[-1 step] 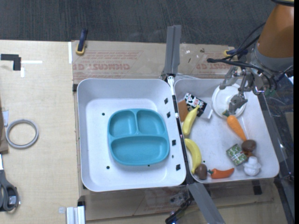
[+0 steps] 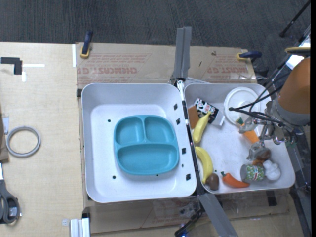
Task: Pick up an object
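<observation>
My gripper (image 2: 260, 141) hangs low over the right part of the right bin (image 2: 232, 147), reaching in from the right edge under the orange wrist band. Right beside its tip lies a small orange piece (image 2: 251, 136), and just below it a brown lump (image 2: 261, 155). Further down sit a green patterned can (image 2: 253, 173), a white lump (image 2: 272, 170) and a carrot (image 2: 235, 181). Two bananas (image 2: 200, 128) (image 2: 205, 161) lie along the bin's left wall, with a dark round fruit (image 2: 212, 181) at the lower one's end. Nothing is clearly seen between the gripper's tips.
A white bowl (image 2: 242, 102) and a black-and-white patterned toy (image 2: 205, 107) are at the back of the right bin. The left bin (image 2: 96, 132) holds a teal divided plate (image 2: 146, 144). A tape roll (image 2: 21, 141) and scissors (image 2: 9, 206) lie on the bench at left.
</observation>
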Motion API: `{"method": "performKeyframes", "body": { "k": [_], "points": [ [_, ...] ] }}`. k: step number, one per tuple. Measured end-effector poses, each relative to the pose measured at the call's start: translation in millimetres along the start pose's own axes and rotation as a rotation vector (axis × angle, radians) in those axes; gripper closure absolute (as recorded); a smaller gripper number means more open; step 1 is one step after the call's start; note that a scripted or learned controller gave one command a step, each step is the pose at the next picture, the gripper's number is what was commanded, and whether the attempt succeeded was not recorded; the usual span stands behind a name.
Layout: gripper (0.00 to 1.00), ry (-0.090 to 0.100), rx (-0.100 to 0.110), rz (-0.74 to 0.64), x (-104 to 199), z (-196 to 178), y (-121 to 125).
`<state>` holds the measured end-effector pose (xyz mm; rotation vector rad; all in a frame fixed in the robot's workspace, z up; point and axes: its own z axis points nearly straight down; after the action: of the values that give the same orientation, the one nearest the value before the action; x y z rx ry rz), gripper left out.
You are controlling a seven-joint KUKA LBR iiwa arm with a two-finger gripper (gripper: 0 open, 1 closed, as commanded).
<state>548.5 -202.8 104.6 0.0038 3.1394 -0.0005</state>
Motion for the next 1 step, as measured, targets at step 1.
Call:
{"method": "performKeyframes", "body": {
  "k": [1],
  "points": [
    [0.0, 0.0, -0.001, 0.07, -0.3, 12.7, 46.3]
  ]
}}
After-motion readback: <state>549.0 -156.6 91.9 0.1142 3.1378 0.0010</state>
